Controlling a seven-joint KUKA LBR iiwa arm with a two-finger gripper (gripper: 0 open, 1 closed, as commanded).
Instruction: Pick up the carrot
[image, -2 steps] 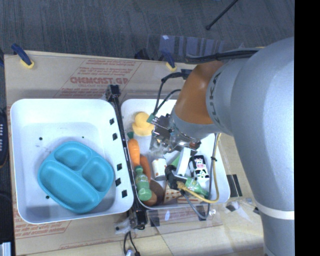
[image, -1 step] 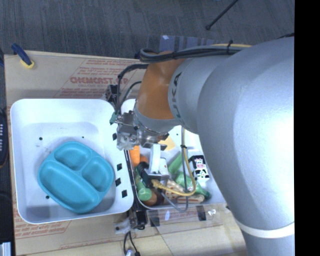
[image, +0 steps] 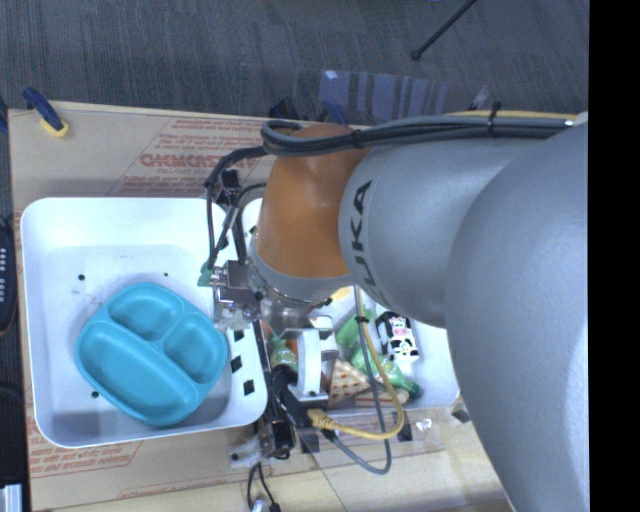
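Note:
My gripper (image: 291, 362) reaches down into the left part of the right bin (image: 432, 402), close to the wall between the two bins. A small orange piece with a bit of green, apparently the carrot (image: 288, 353), shows right at the gripper's body. Most of it is hidden by the wrist. I cannot tell whether the carrot is held or merely lies beside the gripper. The big grey arm with its orange band (image: 305, 215) covers most of the right bin.
A blue divided plate (image: 150, 350) lies in the left bin (image: 60, 250). Beside the gripper in the right bin are a green toy (image: 355, 335), a tan wedge-shaped piece (image: 347, 381) and a black-and-white cow-patterned toy (image: 401, 340). A yellow cable (image: 360, 432) loops at the front rim.

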